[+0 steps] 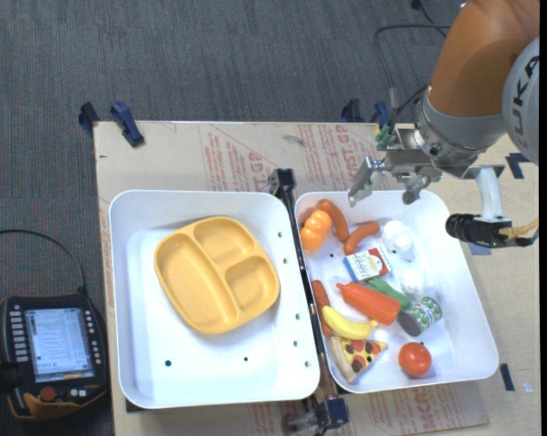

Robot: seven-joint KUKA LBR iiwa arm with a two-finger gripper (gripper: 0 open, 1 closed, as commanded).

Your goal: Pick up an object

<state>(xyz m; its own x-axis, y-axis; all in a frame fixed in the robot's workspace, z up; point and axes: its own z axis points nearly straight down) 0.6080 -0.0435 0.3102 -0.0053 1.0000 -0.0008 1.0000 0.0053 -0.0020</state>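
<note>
Below the open pincer (389, 187) lie two sausages (346, 228).

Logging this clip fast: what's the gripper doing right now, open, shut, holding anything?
Two-finger gripper: open, fingers spread, nothing between them; it hangs above the far edge of the right shallow white bin.

- The arm (492, 57) comes in from the upper right, grey with a wide orange band above the wrist.
- The gripper (389, 187) hangs below the wrist and points down.
- Its two fingers (363, 185) are spread apart, with nothing between them.
</note>
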